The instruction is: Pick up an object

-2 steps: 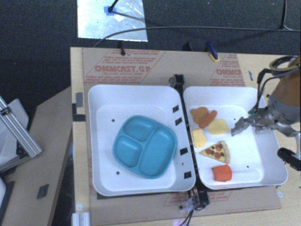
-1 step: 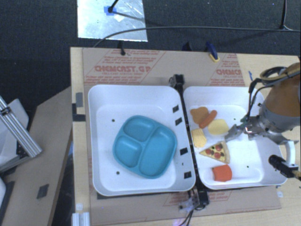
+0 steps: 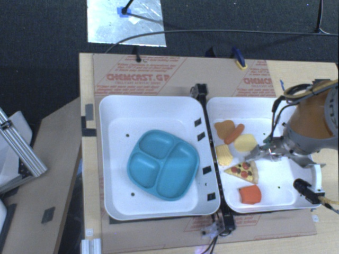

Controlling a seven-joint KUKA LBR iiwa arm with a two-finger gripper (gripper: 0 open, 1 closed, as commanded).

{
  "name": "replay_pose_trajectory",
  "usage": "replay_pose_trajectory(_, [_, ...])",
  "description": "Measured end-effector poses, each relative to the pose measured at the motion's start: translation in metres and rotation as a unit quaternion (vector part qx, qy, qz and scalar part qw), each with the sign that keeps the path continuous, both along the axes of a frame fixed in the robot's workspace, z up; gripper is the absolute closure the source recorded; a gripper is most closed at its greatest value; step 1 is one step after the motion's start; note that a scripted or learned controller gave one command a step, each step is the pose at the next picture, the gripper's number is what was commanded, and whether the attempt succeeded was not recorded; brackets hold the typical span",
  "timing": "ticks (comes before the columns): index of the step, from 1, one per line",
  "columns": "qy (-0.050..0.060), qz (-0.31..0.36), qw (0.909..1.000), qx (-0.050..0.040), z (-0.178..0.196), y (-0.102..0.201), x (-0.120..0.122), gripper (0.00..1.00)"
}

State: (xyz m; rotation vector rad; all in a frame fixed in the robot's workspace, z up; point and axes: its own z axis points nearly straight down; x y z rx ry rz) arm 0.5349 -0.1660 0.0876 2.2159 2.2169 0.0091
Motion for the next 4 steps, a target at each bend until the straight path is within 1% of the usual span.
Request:
replay_pose_trajectory(1, [-0.005, 0.001, 1.0000, 0.0008, 0.015, 0.001, 0.004, 1.00])
replay_pose_trajectory(2, [0.002, 0.002, 1.0000, -0.0005, 0.064, 0.001, 0.015, 1.00])
replay_pose_trajectory(3, [0.001, 0.002, 1.0000, -0.0008, 0.127, -0.005, 0.014, 1.00])
replay_pose_trajectory(4, [0.003, 0.002, 1.0000, 0.0000, 0.131, -0.005, 0.015, 1.00])
